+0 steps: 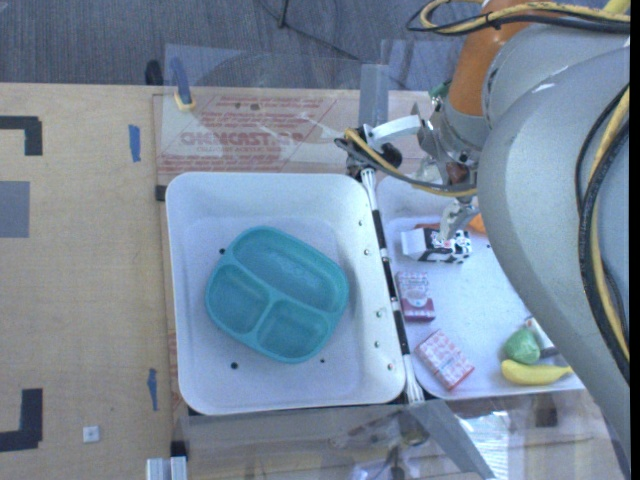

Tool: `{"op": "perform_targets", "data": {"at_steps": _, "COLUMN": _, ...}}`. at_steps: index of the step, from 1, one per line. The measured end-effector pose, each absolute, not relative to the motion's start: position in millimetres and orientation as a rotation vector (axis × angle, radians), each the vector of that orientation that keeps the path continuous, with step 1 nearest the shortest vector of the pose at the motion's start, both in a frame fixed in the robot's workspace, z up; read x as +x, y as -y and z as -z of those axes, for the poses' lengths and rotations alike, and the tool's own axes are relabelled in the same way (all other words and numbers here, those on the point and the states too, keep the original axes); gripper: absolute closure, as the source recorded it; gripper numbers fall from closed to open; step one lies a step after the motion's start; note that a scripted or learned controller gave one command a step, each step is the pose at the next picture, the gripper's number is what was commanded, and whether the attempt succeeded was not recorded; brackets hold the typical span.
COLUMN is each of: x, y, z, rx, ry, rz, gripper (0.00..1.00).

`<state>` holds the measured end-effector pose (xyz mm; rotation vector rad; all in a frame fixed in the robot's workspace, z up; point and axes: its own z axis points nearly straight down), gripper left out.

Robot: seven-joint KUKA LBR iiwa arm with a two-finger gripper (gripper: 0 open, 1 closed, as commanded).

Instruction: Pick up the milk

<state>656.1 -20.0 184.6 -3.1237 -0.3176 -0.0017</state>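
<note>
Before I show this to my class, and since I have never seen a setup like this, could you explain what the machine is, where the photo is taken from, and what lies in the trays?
The photo comes from one fixed camera above a bench, looking down at a slant. The big grey shape with an orange band is a robot arm reaching in from the right. Its tool hangs over the right tray, just above a small black and white milk carton. I cannot tell whether the tool grips it. That tray also holds two pink and white packets, a green fruit and a banana. The left tray holds a teal divided plate.
</note>
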Motion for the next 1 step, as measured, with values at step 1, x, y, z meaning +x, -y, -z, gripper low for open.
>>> {"op": "perform_targets", "data": {"at_steps": 1, "x": 625.0, "y": 29.7, "z": -184.4, "rx": -3.118, "ry": 0.373, "rz": -0.007, "gripper": 0.0}}
